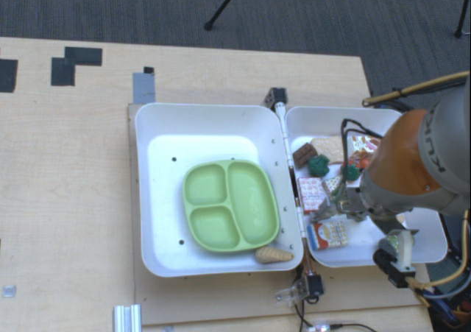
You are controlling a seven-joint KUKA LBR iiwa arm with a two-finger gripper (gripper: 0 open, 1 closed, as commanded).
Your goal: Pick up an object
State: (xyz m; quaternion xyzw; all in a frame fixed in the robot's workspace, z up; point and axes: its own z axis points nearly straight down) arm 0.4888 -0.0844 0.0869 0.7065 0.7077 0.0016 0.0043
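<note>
My gripper (333, 204) is down in the right bin (430, 246), coming off the orange-banded wrist (401, 154). It hangs over a pile of small items: a red-and-white packet (311, 193), a printed card (331, 234), a brown block (303, 154), a dark green toy (318, 166) and a red-and-orange piece (359, 152). The arm hides part of the pile. I cannot make out anything held in the gripper.
The left bin (158, 198) holds a light green divided plate (230, 205) and a tan bread-like piece (274, 254) at its near edge. A ridge (287, 161) separates the two bins. Cables (305, 290) lie on the bench in front.
</note>
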